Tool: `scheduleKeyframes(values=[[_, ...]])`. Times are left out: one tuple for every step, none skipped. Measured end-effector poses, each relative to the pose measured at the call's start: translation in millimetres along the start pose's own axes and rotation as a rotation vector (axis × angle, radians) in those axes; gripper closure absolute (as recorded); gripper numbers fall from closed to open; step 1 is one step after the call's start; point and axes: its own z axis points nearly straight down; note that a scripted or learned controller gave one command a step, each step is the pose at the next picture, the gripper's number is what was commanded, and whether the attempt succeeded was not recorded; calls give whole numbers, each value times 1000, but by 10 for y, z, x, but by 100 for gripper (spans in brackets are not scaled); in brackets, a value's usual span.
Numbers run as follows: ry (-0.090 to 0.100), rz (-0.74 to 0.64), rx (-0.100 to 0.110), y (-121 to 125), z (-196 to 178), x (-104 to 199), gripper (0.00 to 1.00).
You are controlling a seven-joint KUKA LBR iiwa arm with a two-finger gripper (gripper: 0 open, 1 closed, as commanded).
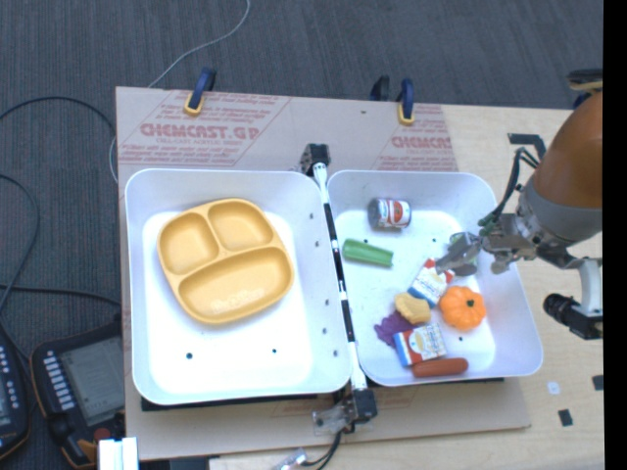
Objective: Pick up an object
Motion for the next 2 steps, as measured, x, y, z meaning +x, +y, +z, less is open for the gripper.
scheduleKeyframes(values=[[0, 0, -1, 363, 897, 84, 0], [0, 0, 0, 362, 805, 87, 100]])
